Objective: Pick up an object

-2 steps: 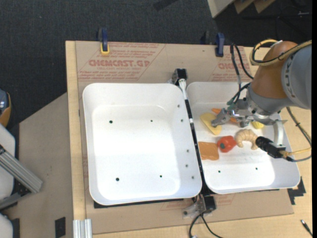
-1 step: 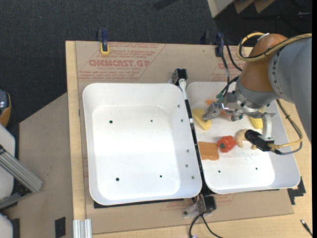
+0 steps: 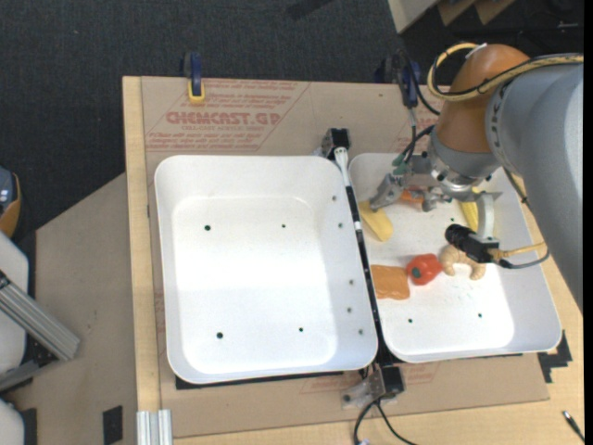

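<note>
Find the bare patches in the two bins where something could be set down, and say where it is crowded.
The left bin has a bare floor from rim to rim. In the right bin, only the near strip below the orange piece and red ball is bare. Its far half is crowded: yellow piece, gripper, small toys.

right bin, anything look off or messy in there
Nothing spilled or broken. The small objects crowd the right bin's upper half: a yellow piece against the divider, an orange piece touching a red ball, under the gripper.
</note>
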`<control>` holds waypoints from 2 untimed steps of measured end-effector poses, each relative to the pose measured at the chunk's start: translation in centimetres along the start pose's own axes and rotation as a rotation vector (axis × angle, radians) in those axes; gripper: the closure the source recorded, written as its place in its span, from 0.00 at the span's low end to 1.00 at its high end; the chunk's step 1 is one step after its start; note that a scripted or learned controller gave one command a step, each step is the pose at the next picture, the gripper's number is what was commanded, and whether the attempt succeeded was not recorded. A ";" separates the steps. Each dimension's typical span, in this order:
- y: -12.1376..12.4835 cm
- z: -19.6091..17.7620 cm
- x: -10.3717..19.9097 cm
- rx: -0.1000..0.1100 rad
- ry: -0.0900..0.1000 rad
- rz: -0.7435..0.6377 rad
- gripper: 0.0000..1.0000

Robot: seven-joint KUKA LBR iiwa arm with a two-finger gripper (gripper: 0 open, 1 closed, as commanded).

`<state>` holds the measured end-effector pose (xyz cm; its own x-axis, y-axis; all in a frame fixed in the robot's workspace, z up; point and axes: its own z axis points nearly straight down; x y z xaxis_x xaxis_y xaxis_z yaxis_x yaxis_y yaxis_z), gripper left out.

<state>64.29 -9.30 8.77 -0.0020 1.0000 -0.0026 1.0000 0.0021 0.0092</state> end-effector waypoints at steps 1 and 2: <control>1.4 0.6 -1.5 0.041 0.009 0.008 0.00; 1.5 0.8 -1.2 0.046 0.006 0.010 0.00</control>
<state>65.85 -10.50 7.97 0.0081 1.0000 0.0028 0.9993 -0.0080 -0.0365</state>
